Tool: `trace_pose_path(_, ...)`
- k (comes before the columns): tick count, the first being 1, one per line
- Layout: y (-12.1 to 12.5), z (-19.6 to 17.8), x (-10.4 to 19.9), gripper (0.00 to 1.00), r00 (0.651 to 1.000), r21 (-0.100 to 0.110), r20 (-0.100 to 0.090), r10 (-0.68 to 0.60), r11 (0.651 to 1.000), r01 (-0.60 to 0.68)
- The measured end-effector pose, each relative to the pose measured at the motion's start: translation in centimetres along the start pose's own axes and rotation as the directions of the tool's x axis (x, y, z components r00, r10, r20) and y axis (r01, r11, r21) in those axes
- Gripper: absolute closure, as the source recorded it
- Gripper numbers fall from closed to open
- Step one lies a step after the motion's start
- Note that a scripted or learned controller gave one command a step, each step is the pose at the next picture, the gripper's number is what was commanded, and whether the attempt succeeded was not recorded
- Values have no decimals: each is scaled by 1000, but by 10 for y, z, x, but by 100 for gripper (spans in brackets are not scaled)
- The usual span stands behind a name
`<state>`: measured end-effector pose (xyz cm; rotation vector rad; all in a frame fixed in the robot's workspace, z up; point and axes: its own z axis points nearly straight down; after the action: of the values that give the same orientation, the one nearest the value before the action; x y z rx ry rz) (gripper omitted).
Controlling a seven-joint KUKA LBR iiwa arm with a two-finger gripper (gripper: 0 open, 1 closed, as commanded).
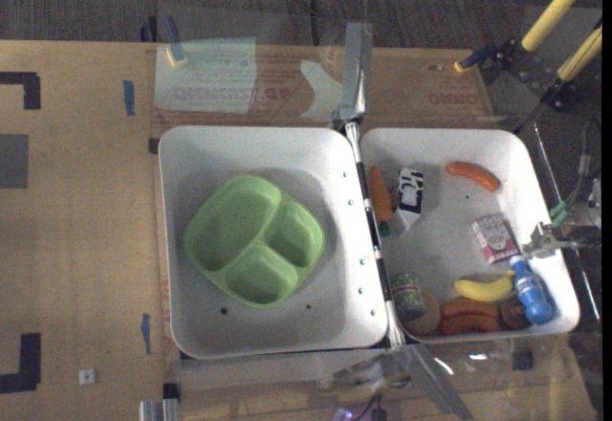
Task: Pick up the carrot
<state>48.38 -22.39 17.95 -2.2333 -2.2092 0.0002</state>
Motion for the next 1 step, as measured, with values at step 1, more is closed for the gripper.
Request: trace_pose_path(1,1,-10,-1,100,1000,-3,2,1,1000,-1)
